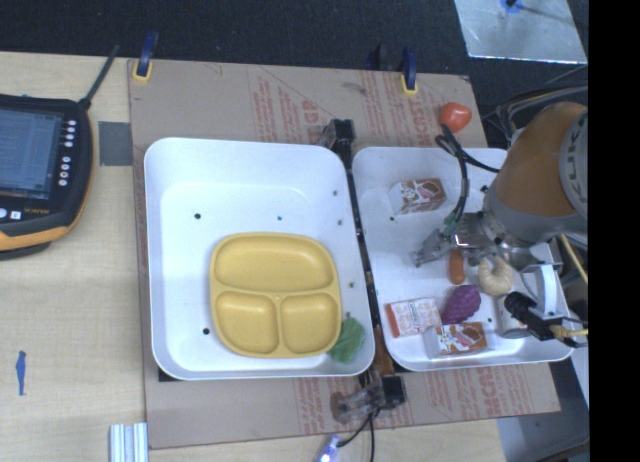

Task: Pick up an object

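Gripper (437,247): over right bin (385,175), finger state cannot be told, beside orange sausage (457,269). Purple item (461,303), packets nearby. Left bin (170,175): yellow tray (275,293).

A robotics lab: left of the gripper (432,248), two white bins (170,250) sit on cardboard (250,100) clamped to a wooden bench, with a teach pendant (35,170) farther left and cables behind
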`<act>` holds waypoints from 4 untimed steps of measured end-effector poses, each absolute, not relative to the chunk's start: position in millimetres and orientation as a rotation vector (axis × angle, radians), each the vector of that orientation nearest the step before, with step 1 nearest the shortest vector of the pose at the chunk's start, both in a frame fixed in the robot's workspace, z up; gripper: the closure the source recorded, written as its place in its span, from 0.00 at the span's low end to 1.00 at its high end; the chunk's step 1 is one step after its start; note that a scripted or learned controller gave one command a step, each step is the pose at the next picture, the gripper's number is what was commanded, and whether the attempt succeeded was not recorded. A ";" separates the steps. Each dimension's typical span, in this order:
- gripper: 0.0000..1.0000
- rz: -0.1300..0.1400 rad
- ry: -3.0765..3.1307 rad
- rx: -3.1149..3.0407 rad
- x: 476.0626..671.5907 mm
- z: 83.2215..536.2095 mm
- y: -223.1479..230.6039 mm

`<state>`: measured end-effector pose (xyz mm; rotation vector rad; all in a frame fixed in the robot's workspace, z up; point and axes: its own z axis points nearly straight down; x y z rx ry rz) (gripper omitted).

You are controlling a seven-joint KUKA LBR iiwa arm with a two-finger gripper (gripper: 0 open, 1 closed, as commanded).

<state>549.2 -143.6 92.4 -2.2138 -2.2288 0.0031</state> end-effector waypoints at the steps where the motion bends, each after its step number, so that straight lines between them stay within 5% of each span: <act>1: 0.00 0.003 -2.224 -2.218 541.0 92.1 -197.1; 2: 0.00 0.005 -2.226 -2.211 539.4 91.5 -160.1; 3: 1.00 0.008 -2.229 -2.208 539.3 101.7 -161.3; 4: 1.00 0.004 -2.228 -2.211 504.9 192.0 -82.3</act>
